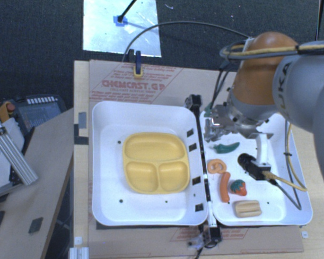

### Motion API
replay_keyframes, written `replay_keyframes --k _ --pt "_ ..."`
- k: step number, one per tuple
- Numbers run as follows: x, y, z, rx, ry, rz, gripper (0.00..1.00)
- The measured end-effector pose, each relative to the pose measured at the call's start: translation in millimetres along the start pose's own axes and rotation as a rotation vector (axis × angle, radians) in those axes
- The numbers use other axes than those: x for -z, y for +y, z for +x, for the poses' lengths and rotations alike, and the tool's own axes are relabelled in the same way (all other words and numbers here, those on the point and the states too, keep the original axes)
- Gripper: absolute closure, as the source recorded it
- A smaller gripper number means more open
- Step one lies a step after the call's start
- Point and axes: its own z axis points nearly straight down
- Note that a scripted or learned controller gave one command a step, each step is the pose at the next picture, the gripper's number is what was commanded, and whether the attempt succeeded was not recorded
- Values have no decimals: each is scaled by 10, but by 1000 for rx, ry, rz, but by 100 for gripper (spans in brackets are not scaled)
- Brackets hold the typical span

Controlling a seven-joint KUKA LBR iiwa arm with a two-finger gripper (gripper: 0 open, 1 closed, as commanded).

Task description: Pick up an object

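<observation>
My gripper (214, 134) hangs over the far left part of the right bin (302, 211), close to the divider between the bins. Just below and to its right lies a dark green curved piece (226, 147), apart from the gripper. Nearer the front are an orange ring (216, 166), an orange sausage-shaped piece (224, 187), a small red and teal piece (237, 187) and a tan bun (247, 208). The arm's wrist hides the bin's far right part.
The left bin (105, 151) holds a yellow divided plate (154, 162). A black-clipped divider (201, 159) runs between the bins. A shiny metal sheet (122, 23) lies behind the bench. A side table with a handheld pendant (40, 110) stands at the left.
</observation>
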Motion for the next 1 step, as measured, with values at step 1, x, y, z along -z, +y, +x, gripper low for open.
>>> replay_keyframes --k 1 --pt "-62 -122 566 -1 0 2 100"
